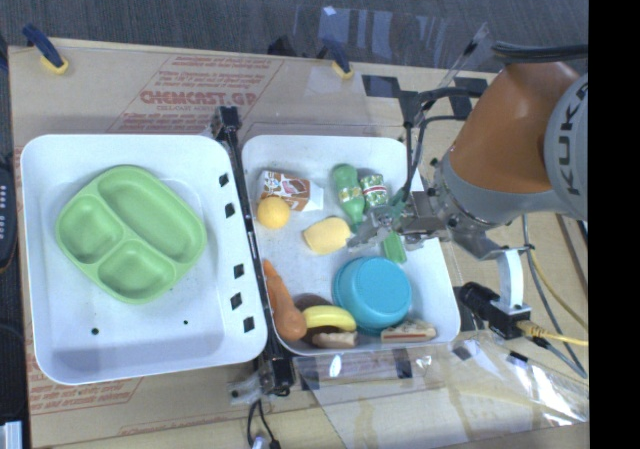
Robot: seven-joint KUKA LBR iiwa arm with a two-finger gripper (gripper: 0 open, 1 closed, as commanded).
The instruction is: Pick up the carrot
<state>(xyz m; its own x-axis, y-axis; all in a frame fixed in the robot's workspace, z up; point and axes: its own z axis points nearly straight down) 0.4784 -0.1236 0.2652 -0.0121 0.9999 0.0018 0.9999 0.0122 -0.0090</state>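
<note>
Reaching in from the right, the arm hangs above the right bin; jaw state unclear.

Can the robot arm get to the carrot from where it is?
Probably yes. The carrot lies uncovered along the right bin's left wall, though the wall and the banana crowd it.
</note>
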